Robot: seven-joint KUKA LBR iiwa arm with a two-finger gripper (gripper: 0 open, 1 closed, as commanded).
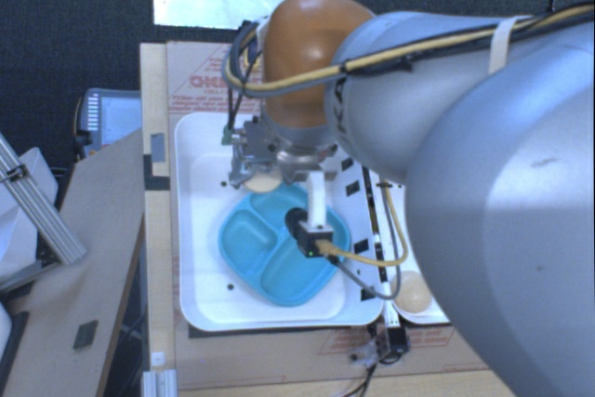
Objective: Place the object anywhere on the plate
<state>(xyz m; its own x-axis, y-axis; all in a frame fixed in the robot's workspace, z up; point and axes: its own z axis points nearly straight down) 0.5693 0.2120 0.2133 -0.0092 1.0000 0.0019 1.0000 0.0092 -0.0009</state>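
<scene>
Over left bin (200, 293), arm (446, 107) bent down, above plate (251, 246)

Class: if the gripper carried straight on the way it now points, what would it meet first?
Probably the pale rounded object just beneath the gripper, at the blue plate's far rim; whether they already touch is unclear from this slanted view.

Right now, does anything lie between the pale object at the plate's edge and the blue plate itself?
Nothing visible does. The pale object lies right at the upper rim of the blue plate, in the left bin; the arm hides part of the plate.
</scene>
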